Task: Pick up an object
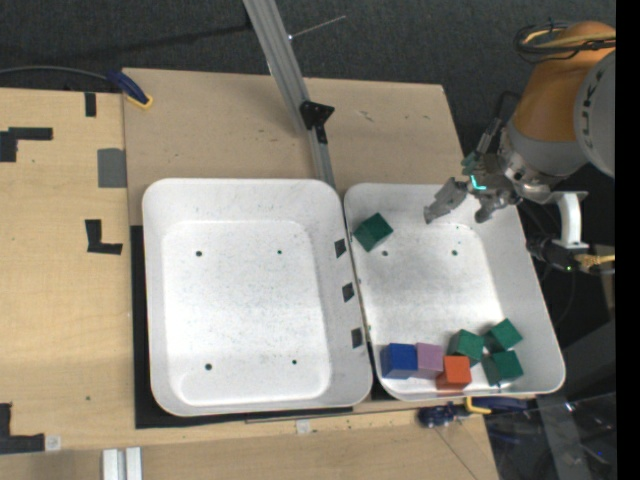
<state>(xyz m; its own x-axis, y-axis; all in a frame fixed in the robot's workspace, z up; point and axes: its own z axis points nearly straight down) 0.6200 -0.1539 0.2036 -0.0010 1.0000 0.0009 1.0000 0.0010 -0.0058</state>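
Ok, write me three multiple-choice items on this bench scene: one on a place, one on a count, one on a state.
1. Where does the lone green cube lie?
A. left white bin
B. far-left part of the right white bin
C. on the wooden bench

2. How many blocks sit clustered at the right bin's near edge?
A. three
B. nine
C. six

3. What is the two-finger gripper doing?
A. hanging open over the right bin's far edge, holding nothing
B. clamped on the blue cube
C. resting in the left bin

Answers: 1 B, it sits by the far-left corner. 2 C, blue, purple, orange and three green. 3 A, fingers spread, nothing between them.
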